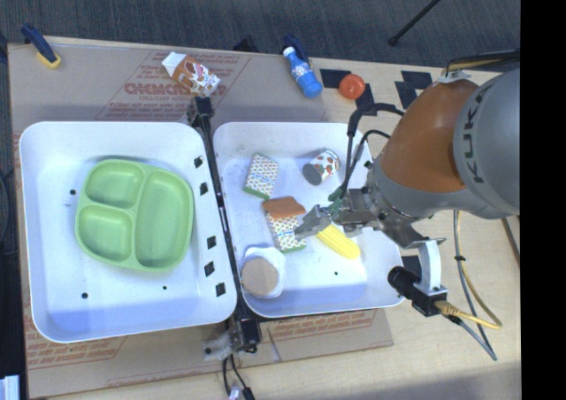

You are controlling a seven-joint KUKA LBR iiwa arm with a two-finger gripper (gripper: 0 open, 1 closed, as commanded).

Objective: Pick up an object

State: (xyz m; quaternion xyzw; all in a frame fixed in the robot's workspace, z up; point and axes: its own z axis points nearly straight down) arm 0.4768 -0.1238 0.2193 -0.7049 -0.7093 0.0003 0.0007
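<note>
Left bin (35,212): green divided plate (134,213) sitting mid-bin. Right bin (265,134): gripper (311,223) low over middle, right by brown-topped patterned block (284,219). Yellow piece (340,242) just beside it. Checkered block (261,175) and small cup (321,166) toward far edge. Round tan-topped tub (262,274) at near-left corner.

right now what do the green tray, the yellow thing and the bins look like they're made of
Green tray: likely moulded plastic, matte, one even colour with soft rounded compartments.
Yellow thing: probably plastic or rubber toy food, smooth, uniformly bright; too small to be sure.
Bins: seemingly thin white plastic, slightly glossy, with rounded formed rims.
</note>
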